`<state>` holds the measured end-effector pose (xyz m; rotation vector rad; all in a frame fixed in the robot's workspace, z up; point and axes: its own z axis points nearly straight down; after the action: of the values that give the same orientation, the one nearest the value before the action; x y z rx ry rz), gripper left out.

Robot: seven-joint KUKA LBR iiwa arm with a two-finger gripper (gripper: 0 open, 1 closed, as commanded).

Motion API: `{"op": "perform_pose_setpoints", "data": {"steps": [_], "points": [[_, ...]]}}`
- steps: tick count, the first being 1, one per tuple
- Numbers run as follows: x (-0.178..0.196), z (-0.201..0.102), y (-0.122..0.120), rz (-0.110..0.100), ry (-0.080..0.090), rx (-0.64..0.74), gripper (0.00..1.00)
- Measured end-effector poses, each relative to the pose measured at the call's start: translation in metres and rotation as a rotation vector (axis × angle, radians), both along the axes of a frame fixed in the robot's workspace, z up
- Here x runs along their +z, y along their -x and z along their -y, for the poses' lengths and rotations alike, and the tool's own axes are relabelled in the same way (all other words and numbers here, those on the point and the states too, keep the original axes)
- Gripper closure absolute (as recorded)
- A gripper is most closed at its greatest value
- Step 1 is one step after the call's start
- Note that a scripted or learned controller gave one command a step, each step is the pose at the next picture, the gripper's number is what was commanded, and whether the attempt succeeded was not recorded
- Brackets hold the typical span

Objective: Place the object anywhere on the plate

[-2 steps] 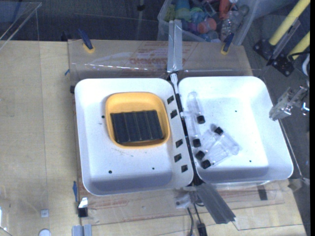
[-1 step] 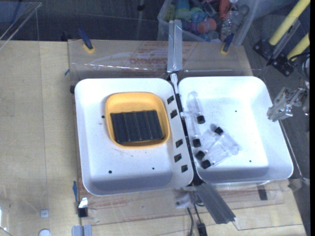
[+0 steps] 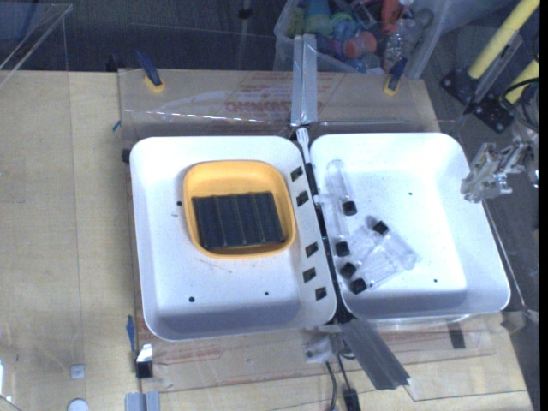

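Note:
A yellow plate (image 3: 195, 187) with rounded corners lies in the left bin (image 3: 163, 302). A dark ridged rectangular slab (image 3: 238, 221) rests flat on the plate and covers most of its middle. In the right bin (image 3: 445, 187), near its left wall, lie clear plastic pieces with black caps (image 3: 377, 259); one clear tube (image 3: 336, 178) points toward the back. My gripper (image 3: 490, 174) hangs over the right bin's right rim, well away from the clear pieces and from the plate. Nothing shows between its fingers.
A raised divider with black clips (image 3: 306, 221) separates the two bins. A clear box of colourful toys (image 3: 360, 15) stands behind the bins. Yellow and black equipment (image 3: 497, 50) sits at the back right.

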<state>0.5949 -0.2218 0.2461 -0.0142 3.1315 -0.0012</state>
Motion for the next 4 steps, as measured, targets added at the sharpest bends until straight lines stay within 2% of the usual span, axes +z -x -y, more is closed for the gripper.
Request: {"op": "perform_pose_setpoints", "data": {"steps": [1,2,3,4], "points": [[-0.028,0.0,-0.042,0.001,0.001,0.273,1.0],[-0.021,-0.011,-0.054,0.001,0.003,0.499,1.0],[-0.005,-0.011,-0.053,0.002,0.005,0.776,1.0],[-0.013,0.0,-0.074,0.001,0.006,1.014,1.0]]}}
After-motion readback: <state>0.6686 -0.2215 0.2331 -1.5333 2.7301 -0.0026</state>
